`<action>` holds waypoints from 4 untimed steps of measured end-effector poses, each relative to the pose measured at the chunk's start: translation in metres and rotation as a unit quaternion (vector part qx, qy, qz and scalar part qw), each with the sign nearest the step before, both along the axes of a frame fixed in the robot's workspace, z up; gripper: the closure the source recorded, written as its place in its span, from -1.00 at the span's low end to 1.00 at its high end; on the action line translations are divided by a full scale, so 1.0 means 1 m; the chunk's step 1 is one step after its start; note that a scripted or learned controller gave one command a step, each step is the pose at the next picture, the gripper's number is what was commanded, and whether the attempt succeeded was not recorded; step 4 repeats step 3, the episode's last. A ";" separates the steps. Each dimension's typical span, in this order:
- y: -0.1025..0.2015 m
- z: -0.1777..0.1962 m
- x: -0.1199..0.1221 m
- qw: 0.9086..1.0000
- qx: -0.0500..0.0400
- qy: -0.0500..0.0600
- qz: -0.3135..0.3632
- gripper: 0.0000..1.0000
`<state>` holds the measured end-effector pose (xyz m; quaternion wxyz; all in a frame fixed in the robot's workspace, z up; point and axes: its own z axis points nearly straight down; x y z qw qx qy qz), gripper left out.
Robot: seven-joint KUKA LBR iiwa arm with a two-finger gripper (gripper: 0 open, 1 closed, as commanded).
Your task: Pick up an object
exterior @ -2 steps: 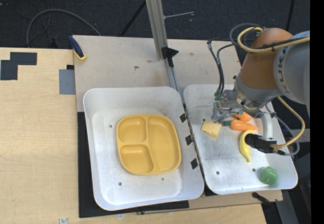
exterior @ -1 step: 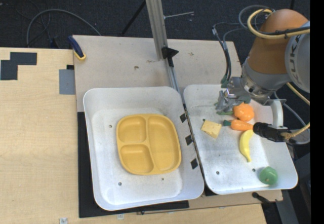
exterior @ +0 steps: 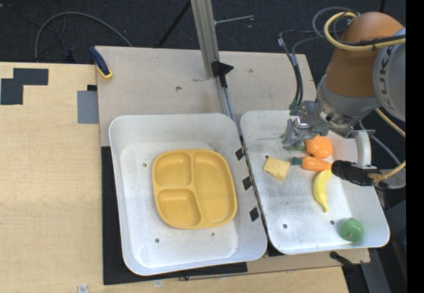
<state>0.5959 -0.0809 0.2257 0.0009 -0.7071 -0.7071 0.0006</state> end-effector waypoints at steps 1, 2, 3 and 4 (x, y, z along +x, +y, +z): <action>0.045 0.008 -0.024 1.000 0.001 0.001 0.002 1.00; 0.094 0.013 -0.034 1.000 0.001 0.001 0.002 1.00; 0.139 0.014 -0.045 1.000 0.000 0.001 0.002 1.00; 0.139 0.014 -0.045 1.000 0.000 0.001 0.002 1.00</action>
